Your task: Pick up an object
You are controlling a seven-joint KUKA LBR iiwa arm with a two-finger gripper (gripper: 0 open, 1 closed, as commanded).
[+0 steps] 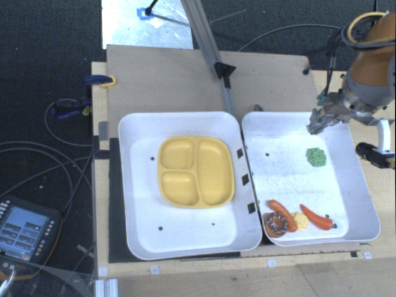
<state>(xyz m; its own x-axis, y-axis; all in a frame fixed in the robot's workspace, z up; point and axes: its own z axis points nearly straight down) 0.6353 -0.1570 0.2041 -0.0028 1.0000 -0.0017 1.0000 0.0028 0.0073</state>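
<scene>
Two bins point(136, 228), one yellow tray point(197, 171), perhaps five toy foods point(316, 157).

Two bins sit side by side on the counter point(272, 79), their inner rims touching. The left bin point(139, 228) holds a divided tray point(197, 171) near its middle, with two compartments on its left side and one long compartment on its right. In the right bin point(356, 184), a broccoli floret point(316, 157) lies toward the far right. Along the near edge lie four things: a doughnut point(275, 224) at the left, a sausage point(282, 213) touching it just behind, a small piece point(301, 221) to the right, and a pepper point(316, 217) furthest right. The pincer point(314, 127) hangs over the right bin's far right part, behind the floret.
</scene>
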